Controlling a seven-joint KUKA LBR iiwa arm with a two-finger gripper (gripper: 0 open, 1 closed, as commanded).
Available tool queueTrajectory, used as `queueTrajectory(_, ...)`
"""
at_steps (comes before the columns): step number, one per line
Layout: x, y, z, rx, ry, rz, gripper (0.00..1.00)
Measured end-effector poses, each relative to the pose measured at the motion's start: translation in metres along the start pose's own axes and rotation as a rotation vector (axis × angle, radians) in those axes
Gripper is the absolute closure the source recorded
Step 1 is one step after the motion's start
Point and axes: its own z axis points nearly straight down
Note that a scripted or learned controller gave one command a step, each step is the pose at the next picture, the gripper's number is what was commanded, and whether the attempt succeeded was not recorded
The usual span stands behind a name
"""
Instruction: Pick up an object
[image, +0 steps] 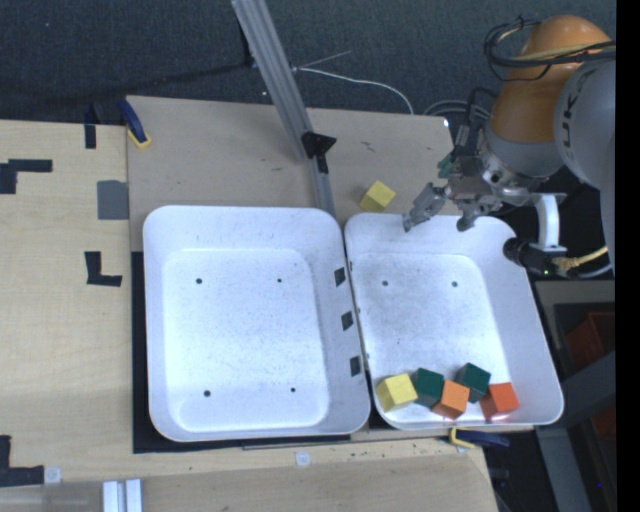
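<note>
The gripper (440, 212) hangs with fingers spread and nothing between them over the right bin's (520, 300) far rim. Five blocks (448, 390) cluster well apart at its near edge; a yellow cube (378, 195) lies on the desk (220, 160) beside the gripper.

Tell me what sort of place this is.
Most likely a robotics lab bench set up for grasping trials. A grey and orange arm's hand hangs over two white bins, small coloured blocks crowd one corner, and cables trail across the bench.

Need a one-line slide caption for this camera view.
Open gripper poised above the right bin's far rim, five blocks clustered at its near edge, one yellow block stray on the bench.
</note>
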Motion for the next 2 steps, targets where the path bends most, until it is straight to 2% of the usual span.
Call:
queueTrajectory(1,-0.028,0.023,0.071,0.006,-0.002,0.002,0.0)
queueTrajectory(2,-0.023,-0.073,0.132,0.011,0.001,0.003,0.0)
